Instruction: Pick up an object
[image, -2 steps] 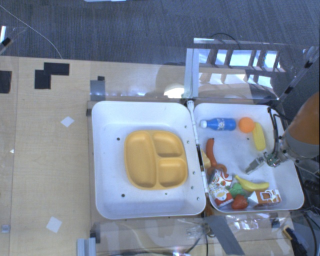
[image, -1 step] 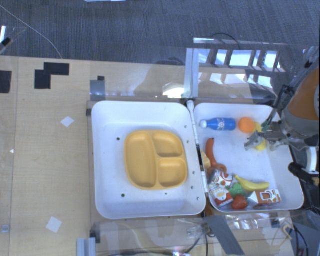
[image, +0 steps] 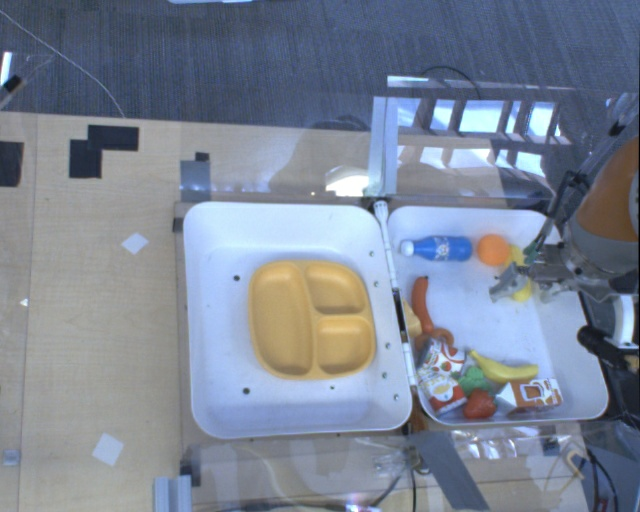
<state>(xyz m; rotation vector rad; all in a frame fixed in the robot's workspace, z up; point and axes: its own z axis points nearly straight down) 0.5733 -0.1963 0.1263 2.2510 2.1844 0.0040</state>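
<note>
My gripper hangs over the right side of the right bin, just below an orange ball. A small yellow object shows right at the gripper's tip, and I cannot tell whether it is gripped. A blue bottle lies on its side at the bin's far left. A reddish-brown sausage shape lies along the left wall. At the near end sit a banana, a green piece, a red fruit, a printed packet and a small carton.
The left bin holds a yellow divided plate at its middle. A metal rack stands behind the right bin. The arm's orange band is at the right edge. Bare white floor lies at the right bin's middle.
</note>
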